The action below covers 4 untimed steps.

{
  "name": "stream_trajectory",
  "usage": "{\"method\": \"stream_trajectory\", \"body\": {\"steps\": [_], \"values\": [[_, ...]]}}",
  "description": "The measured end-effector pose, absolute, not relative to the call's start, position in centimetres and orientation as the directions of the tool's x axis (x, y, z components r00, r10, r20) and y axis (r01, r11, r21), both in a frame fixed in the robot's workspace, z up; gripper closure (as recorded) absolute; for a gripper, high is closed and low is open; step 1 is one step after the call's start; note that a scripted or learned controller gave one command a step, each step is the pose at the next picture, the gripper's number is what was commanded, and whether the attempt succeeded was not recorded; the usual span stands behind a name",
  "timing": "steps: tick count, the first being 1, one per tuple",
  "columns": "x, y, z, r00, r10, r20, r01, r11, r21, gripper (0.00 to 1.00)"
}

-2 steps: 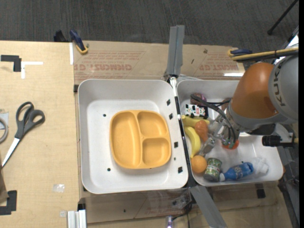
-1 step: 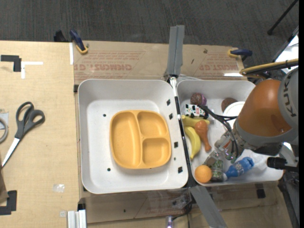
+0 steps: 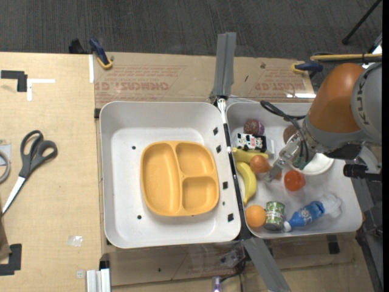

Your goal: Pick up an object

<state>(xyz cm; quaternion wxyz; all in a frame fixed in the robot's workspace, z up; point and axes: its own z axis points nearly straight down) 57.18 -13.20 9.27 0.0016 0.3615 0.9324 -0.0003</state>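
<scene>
Camera view looks down on a worktop [image 3: 48, 224] with two white bins. The right bin [image 3: 346, 221] is the landmark. Inside it lie a banana [image 3: 246, 178], an orange [image 3: 255, 215], a red ball [image 3: 294, 180], a blue bottle [image 3: 307, 215] and a green can [image 3: 275, 214]. The jaws [image 3: 281, 166] hang over the middle of this bin, between the banana and the red ball, nothing seen between them. I cannot tell how wide they stand. Left of this bin, a yellow tray [image 3: 180, 178] sits in the other bin [image 3: 115, 181].

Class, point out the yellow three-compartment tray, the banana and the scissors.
Yellow plastic three-compartment tray [image 3: 180, 178], camera view: centre divider.
Yellow curved banana [image 3: 247, 180], camera view: mid-body.
Black-handled metal scissors [image 3: 37, 151], camera view: handle loops.
</scene>
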Motion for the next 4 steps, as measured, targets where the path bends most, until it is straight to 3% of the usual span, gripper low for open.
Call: {"method": "stream_trajectory", "body": {"steps": [1,2,3,4], "values": [[57.3,-13.2,10.2,-0.741,0.671,-0.006,0.671,0.742,0.0,1.0],[63.3,-6.9,21.7,-0.724,0.69,-0.004,0.69,0.724,0.001,1.0],[61.8,-0.3,25.8,-0.627,0.779,-0.003,0.779,0.627,0.0,1.0],[54.1,4.0,26.1,-0.576,0.818,0.0,0.818,0.576,-0.002,1.0]]}}
